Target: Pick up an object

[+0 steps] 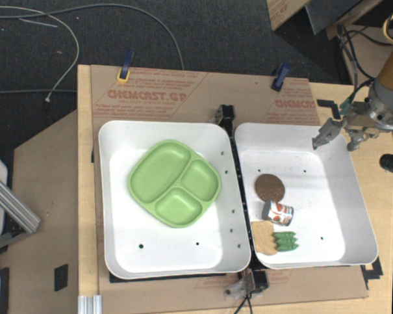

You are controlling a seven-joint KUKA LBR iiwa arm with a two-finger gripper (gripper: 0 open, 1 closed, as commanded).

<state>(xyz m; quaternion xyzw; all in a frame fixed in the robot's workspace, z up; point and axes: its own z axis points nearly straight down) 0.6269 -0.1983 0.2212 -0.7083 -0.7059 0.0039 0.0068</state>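
Your end effector (340, 134) hangs over the far right corner of the right bin (330, 211), its two fingers spread wide with nothing between them. Well apart from it, along that bin's left side, lie a brown round disc (270, 186), a small red-and-white can (279, 214) just below it, then a tan flat piece (262, 237) touching a green leafy item (286, 241). The left bin (115, 240) holds a green divided plate (174, 183). Both bins rest on the table (85, 181).
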